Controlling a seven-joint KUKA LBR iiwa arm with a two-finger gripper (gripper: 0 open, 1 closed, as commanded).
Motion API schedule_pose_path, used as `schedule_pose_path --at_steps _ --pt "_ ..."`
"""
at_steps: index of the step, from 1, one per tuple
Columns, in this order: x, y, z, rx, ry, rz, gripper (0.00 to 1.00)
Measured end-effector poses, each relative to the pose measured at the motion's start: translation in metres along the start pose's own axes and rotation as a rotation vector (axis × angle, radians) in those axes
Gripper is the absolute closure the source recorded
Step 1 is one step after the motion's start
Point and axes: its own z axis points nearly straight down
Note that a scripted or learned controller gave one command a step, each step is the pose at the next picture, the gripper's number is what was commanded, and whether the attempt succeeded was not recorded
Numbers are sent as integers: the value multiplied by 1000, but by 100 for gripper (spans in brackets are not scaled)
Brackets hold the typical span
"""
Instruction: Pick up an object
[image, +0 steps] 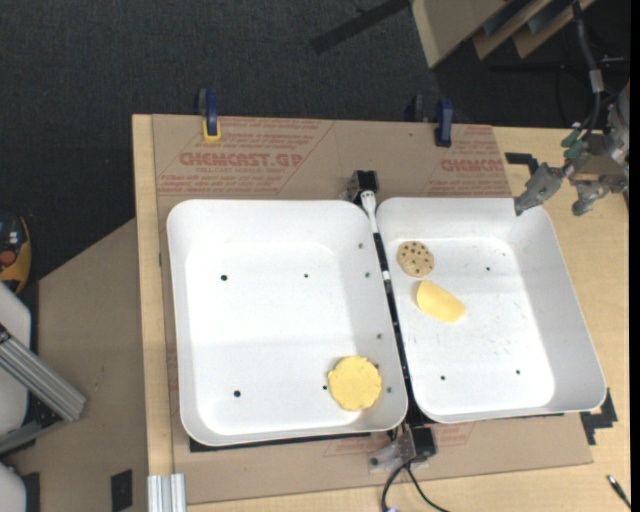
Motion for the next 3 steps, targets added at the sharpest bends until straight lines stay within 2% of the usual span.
schedule_pose_path --at_steps 1,2,3 --pt "0 1 -11 -4 -1 -1 100" --pt "-40 -4 -10 -4 -4 3 100" --pt "-39 -4 -195 -22 -9 -2 100"
